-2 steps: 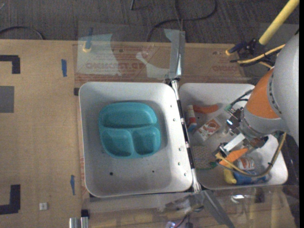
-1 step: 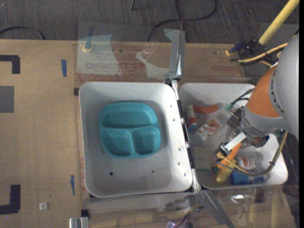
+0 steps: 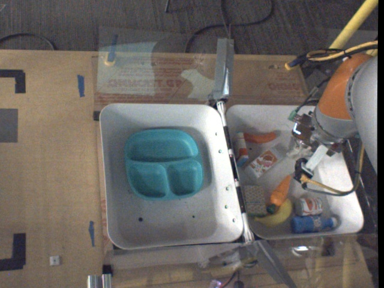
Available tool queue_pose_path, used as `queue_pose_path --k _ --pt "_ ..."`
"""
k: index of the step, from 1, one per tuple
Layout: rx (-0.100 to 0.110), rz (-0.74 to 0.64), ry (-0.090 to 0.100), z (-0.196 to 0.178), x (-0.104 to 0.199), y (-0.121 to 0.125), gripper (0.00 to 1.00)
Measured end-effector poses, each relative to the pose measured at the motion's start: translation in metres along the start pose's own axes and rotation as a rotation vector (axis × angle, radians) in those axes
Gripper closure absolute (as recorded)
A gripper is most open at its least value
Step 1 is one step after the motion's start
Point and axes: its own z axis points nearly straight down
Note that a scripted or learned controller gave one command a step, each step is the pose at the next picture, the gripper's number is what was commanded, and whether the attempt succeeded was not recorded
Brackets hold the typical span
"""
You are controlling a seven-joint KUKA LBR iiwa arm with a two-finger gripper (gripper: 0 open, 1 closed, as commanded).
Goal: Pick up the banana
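A blue bottle [image 3: 312,224] lies on its side along the near wall of the white bin on the view's right [image 3: 348,206], just to the view-right of the banana [image 3: 277,215]. The banana itself lies in that same bin, curled against the near wall, not far from the divider between the two bins. An orange carrot-shaped piece [image 3: 281,191] touches the banana from behind and slants away from it toward the far side. Just behind the banana and to its view-right, a white and red can [image 3: 309,206] rests on its side, close behind the blue bottle. On the banana's other side, toward the divider, a greyish square pad [image 3: 255,198] lies flat. Farther back from the banana sits a red and white packet [image 3: 264,161], then a small bottle [image 3: 241,149] beside the divider wall, and a long orange piece [image 3: 261,137] beyond them. The pincer [image 3: 303,134] hangs over the far half of this bin, well apart from the banana, and I cannot tell whether it is open or closed. Well to the banana's view-left, the other bin [image 3: 120,221] holds a teal divided plate [image 3: 163,162]. Both bins stand on the tan desk [image 3: 48,161].
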Motion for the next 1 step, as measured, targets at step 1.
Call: queue_pose_path --k 1 --pt "0.0 0.255 0.0 -0.0011 0.0468 -0.0531 1.0"
